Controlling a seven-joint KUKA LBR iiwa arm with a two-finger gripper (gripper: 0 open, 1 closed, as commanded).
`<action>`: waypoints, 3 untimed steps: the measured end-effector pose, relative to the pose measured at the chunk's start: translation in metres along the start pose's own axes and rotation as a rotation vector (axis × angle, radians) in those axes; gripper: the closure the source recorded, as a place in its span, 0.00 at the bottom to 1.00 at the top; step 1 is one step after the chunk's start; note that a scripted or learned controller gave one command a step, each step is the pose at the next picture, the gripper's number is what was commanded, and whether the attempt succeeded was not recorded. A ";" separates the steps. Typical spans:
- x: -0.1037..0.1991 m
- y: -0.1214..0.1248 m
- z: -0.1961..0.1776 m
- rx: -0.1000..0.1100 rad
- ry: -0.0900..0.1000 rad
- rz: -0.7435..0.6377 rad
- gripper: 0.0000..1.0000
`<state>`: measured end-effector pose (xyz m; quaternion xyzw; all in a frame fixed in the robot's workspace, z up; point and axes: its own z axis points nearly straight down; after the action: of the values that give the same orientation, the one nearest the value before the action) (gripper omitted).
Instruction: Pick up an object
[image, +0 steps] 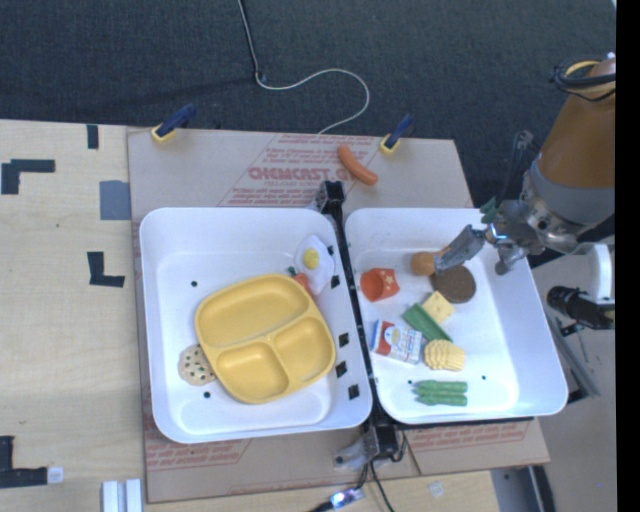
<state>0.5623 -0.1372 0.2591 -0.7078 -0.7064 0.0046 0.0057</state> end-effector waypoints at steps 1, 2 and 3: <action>0.000 0.002 -0.007 -0.013 -0.002 -0.003 0.00; -0.008 -0.003 0.049 -0.009 -0.002 -0.002 0.00; -0.009 -0.012 0.107 -0.009 -0.001 -0.003 0.00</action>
<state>0.5485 -0.1458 0.1523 -0.7069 -0.7073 0.0018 0.0021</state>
